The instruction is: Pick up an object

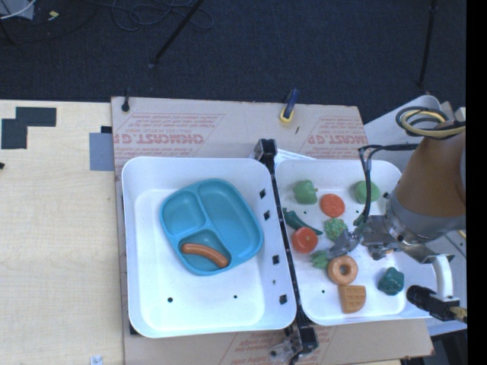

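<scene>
My gripper (348, 244) hangs low over the middle of the right bin (388, 175), at the end of the grey arm with the orange band (435, 175). It sits just above a brown donut (342, 269) and just below a piece of broccoli (335, 227). A red tomato (304, 239) and a small green piece (319, 259) lie to its left. Whether it touches or holds any of them I cannot tell.
The right bin also holds a green pepper (305, 192), another red tomato (332, 204), a green ball (365, 192), a dark green vegetable (293, 220), a tan waffle (351, 298) and a teal object (391, 280). In the left bin (152, 295), a blue divided plate (221, 211) carries a sausage (204, 254).
</scene>
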Robot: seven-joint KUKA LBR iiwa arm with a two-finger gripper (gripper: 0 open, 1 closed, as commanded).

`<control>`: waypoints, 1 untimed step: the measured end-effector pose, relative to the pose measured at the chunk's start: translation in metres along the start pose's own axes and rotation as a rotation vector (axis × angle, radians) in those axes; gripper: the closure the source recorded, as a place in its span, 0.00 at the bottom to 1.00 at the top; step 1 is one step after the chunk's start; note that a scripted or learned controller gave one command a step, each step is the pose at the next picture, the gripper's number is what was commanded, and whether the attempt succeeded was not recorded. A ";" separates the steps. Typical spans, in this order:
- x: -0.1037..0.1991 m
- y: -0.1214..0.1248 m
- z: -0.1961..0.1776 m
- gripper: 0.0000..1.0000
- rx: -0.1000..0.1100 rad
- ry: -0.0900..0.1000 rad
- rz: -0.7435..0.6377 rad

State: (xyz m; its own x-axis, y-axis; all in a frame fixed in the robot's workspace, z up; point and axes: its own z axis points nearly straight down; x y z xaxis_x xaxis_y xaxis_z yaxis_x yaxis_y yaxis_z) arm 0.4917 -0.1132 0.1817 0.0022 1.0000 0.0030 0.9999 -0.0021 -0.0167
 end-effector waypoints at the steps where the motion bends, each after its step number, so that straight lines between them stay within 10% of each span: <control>1: 0.000 0.003 -0.006 0.00 -0.012 -0.001 -0.002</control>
State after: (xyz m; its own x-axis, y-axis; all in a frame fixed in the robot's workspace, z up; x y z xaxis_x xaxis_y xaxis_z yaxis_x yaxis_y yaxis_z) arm 0.4947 -0.1134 0.1876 0.0002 1.0000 0.0016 1.0000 -0.0002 -0.0047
